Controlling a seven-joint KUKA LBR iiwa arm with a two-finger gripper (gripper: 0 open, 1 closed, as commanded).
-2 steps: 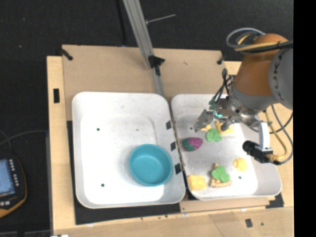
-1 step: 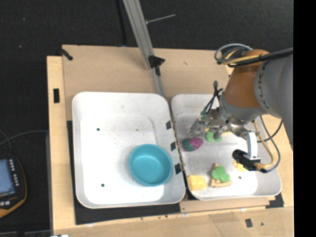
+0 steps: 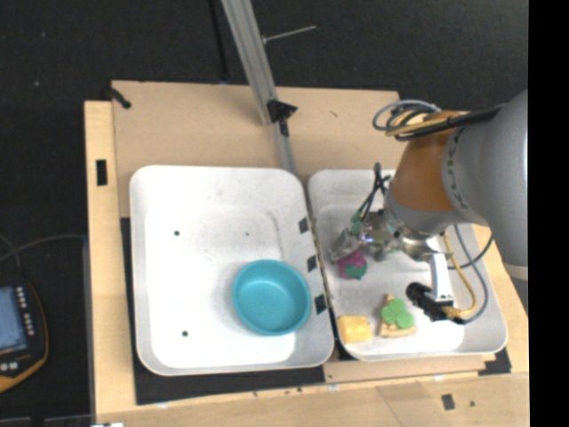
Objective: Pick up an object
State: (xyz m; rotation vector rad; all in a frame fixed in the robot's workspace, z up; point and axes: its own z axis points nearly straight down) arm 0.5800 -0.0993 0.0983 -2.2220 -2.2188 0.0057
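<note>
1 gripper (image 3: 353,245), grip unclear | 1 blue bowl (image 3: 270,296) | 1 yellow block (image 3: 355,329) | 2 bins (image 3: 178,203)

Even overhead light; soft focus; faint shadows.

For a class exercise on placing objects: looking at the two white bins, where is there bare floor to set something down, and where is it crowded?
The left bin is bare across its far half and left side; just the blue bowl sits near its front right. The right bin is crowded: gripper, purple-green toy, yellow block and green-topped piece.
</note>
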